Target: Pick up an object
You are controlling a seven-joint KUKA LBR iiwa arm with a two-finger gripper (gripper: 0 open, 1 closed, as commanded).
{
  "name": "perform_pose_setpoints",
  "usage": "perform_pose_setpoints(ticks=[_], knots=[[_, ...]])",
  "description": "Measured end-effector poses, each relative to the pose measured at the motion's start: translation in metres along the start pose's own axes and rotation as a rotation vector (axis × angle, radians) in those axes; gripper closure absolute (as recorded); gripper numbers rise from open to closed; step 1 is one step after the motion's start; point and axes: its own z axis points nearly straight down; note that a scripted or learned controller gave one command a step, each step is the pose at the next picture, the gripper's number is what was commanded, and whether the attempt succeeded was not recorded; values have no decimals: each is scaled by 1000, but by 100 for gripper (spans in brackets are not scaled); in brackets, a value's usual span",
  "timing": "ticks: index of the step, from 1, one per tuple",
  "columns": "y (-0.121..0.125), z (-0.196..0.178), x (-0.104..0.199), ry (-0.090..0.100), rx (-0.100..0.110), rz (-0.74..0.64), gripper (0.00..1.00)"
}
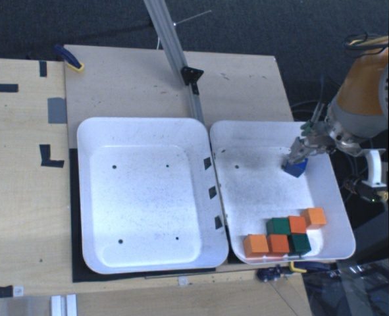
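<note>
Two white bins on the tabletop [135, 84]: left bin [89, 196], right bin [260, 143]. Arm [362, 94] comes in right; gripper [301, 151] sits right over blue block [295, 168] at the right bin's far right. Jaws look closed around the block's top, hard to confirm. Block likely light, rigid, smooth; grip flat opposite faces. Orange and green blocks [283, 236] cluster at near edge.

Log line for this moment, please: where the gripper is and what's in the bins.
gripper: over right bin, at blue block, grasp unconfirmed | orange and green blocks: clustered at right bin's near edge | left bin: no blocks seen
</note>
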Motion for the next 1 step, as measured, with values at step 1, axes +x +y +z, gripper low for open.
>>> perform_pose_setpoints(ticks=[1], knots=[[2,-44,6,0,-1,0,100]])
